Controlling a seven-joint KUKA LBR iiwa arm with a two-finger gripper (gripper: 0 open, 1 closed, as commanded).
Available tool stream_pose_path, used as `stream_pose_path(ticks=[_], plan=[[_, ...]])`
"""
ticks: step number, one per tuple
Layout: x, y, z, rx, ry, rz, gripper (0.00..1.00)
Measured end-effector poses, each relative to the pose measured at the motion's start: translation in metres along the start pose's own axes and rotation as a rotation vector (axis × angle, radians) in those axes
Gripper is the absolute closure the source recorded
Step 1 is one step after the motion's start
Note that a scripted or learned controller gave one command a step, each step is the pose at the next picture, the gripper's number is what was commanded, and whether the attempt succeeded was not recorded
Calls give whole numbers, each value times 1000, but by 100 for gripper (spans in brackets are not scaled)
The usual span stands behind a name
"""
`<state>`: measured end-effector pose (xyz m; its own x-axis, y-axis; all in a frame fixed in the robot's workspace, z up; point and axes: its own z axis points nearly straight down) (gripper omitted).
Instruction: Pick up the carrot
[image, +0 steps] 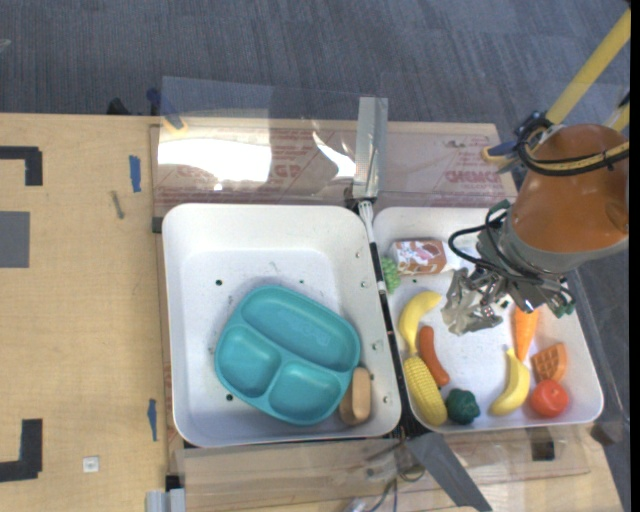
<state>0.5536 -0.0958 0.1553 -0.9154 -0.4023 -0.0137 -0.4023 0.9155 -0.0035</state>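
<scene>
Orange carrot (526, 326) just right of gripper (475, 308), lying apart in right bin (590, 415) | fingers' state impossible to tell | red sausage (432, 355) lower left | banana (515, 385) below.

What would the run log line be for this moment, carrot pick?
task: pick up carrot | pincer: above right bin, left of carrot | carrot: lying in bin, not held | status: grasp not yet done

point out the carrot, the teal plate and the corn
carrot (525, 328), camera view, on the orange body below the arm's wrist
teal plate (288, 350), camera view, on the ridge between its compartments
corn (423, 388), camera view, on the middle of the yellow cob
</scene>
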Motion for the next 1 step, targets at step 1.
stream_pose_path(ticks=[1], plan=[[5,-78,-116,4,2,-267,100]])
